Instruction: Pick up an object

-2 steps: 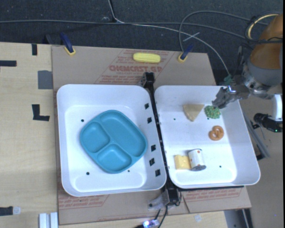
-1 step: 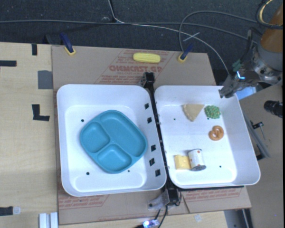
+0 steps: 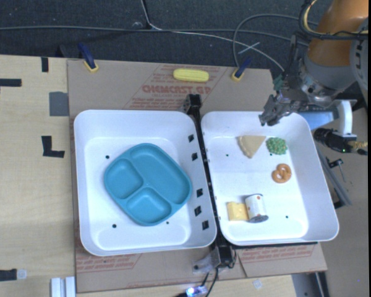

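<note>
Five small items lie in your right bin (image 3: 309, 218); nearest, a tan wedge (image 3: 251, 145) sits at seven o'clock from the gripper (image 3: 271, 117), whose jaw state you cannot tell. Left bin (image 3: 86, 166) holds a blue tray (image 3: 147, 183).

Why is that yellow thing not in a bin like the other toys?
That is the odd bit. The yellow piece lies on the cardboard behind the bins, outside both. The other small items, like the pretzel and green piece, sit inside the right bin. I cannot tell why.
</note>
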Tool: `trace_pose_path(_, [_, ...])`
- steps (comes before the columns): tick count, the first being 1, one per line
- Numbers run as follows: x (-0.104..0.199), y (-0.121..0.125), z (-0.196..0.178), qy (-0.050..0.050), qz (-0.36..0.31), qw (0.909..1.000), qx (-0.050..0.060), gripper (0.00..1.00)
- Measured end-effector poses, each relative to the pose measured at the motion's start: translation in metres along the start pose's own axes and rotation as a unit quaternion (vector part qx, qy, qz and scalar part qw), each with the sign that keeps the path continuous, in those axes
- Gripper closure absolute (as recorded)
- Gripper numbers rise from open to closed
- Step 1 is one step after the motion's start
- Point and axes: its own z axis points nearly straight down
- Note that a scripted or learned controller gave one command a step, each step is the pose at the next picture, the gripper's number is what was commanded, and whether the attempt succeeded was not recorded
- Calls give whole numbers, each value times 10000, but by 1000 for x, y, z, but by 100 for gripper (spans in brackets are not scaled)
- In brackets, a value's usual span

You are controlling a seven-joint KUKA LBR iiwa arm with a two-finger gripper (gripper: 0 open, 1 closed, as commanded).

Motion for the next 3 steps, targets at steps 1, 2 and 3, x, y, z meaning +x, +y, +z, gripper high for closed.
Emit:
trace_pose_path(1, [53,-1,-1,-3,6,10000,5,100])
trace_pose_path(2, [113,7,3,-1,1,10000,7,100])
trace_pose_path(3, [163,5,26,-4,7,10000,19,100])
